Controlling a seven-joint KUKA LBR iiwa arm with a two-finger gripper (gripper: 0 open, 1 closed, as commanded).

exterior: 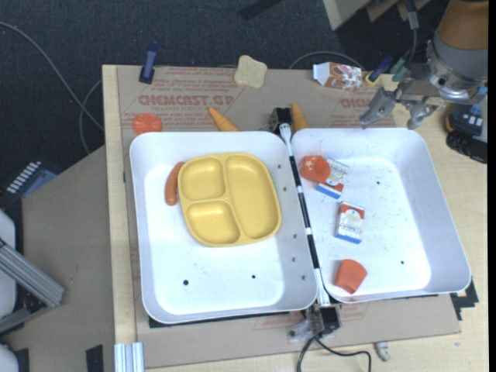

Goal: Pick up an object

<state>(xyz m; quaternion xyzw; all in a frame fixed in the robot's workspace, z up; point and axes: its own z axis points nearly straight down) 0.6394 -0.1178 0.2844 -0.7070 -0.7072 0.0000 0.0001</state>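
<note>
Above the right bin's far edge: hand (399, 108), fingers spread, grasping nothing.
Right bin (434, 208): small carton (350, 223), orange block (350, 275).
Left bin (155, 270): yellow tray (229, 198).

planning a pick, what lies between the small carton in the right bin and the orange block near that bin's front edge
In the camera view, only bare white bin floor lies between the small carton and the orange block.

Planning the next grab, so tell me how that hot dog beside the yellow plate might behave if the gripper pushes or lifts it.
The hot dog looks smooth and rounded, so it may roll or slip. It lies against the yellow plate, so fingers likely lack room on that side. It looks light.
</note>
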